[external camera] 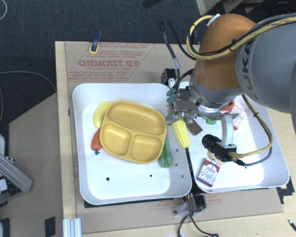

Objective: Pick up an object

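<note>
Your gripper (178, 112) hangs over the seam where the two white bins meet, near the upper end of that seam. The wrist above covers it, so you cannot tell how wide it stands or whether it has hold of anything.

Just below it sits a toy corn cob (181, 133), yellow, with its upper end touching or tucked under the gripper. It lies lengthwise along the right rim of the left bin (84, 152).

In that left bin you have a yellow three-compartment plate (133, 132) taking up the middle. A yellow piece (100, 113) pokes out from under its upper left edge, and a red-orange piece (96, 141) shows at its left side. A green piece (165, 155) juts out at its lower right, near the corn cob's lower end.

In the right bin (266, 174) a small red-and-white packet (208, 172) lies near the front left corner. A second red-and-white packet (238, 117) shows partly from under the arm.

Both bins sit on a brown sheet on the worktop (113, 63), printed in red. A blue-and-yellow clamp (94, 43) grips its far edge.
</note>
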Motion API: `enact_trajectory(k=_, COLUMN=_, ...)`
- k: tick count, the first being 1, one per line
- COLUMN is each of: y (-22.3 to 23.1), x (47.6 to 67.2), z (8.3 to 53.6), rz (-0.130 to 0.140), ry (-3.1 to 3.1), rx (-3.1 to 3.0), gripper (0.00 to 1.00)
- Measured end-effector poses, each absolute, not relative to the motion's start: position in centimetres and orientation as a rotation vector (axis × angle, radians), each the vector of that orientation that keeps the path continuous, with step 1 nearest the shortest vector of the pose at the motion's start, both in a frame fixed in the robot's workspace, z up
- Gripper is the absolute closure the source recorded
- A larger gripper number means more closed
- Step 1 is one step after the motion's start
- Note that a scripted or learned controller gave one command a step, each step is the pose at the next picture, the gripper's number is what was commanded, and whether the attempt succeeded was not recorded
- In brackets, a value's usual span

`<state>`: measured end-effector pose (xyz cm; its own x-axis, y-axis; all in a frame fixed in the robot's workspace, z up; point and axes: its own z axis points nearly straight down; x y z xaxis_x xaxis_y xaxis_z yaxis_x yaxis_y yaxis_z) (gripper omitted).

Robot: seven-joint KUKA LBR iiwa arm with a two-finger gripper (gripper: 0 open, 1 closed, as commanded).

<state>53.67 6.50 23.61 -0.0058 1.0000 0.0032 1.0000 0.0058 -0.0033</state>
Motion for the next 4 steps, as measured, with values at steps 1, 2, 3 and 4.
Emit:
enact_trajectory(k=1, y=8.9, x=52.2, z=21.4, rz=0.005, ry=-2.221, rx=-2.215, gripper=1.0)
enact_trajectory(k=2, y=9.5, x=52.1, z=22.1, rz=-0.002, ry=-2.223, rx=-2.22, gripper=1.0)
enact_trajectory(k=3, y=7.7, x=52.4, z=22.0, rz=0.001, ry=-2.22, rx=-2.223, gripper=1.0)
enact_trajectory(k=4, y=8.4, x=52.8, z=21.5, rz=0.0, ry=-2.222, rx=-2.221, gripper=1.0)
